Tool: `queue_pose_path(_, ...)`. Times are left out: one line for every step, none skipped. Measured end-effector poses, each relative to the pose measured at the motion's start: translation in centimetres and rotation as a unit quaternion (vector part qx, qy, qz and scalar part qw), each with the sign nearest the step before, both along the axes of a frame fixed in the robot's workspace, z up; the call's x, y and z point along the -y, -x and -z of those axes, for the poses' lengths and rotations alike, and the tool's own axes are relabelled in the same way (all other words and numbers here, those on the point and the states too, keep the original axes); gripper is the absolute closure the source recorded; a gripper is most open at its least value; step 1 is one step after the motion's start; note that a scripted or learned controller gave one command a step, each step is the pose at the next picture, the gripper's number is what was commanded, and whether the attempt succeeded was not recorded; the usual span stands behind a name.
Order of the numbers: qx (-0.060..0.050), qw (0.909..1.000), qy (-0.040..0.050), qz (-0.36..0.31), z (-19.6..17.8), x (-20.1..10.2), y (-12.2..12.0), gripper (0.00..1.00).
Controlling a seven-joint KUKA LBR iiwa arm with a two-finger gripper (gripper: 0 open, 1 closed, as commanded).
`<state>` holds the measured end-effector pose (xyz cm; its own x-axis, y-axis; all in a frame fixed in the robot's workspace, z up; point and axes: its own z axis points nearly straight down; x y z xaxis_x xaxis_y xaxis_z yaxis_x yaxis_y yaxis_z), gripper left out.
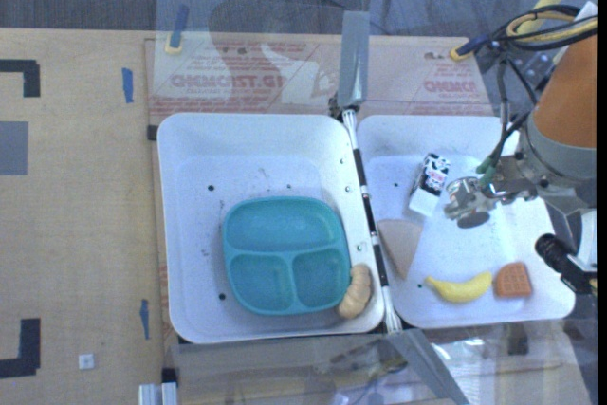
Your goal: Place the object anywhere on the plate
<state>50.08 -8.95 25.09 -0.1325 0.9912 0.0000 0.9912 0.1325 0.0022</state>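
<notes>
Arm over rt bin, fingers (467,204) state unclear.
Milk carton (431,183) just left; banana (459,287) below; teal plate (285,254) far left.

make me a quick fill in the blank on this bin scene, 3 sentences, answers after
1. The teal plate lies in the ____ bin.
2. The banana lies in the right bin just left of the orange ____.
3. The croissant lies against the plate's lower ____ corner.

Missing words: left; waffle; right
</notes>
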Motion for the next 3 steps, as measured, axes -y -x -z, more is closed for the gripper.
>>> queue_pose_path(-0.001,0.9998,0.0001,-0.021,6.7,-7.6,0.6,1.0)
queue_pose_path(-0.001,1.0,0.0002,-0.004,6.7,-12.9,-0.1,1.0)
queue_pose_path(-0.001,0.9996,0.0003,-0.027,0.4,-19.2,-2.6,1.0)
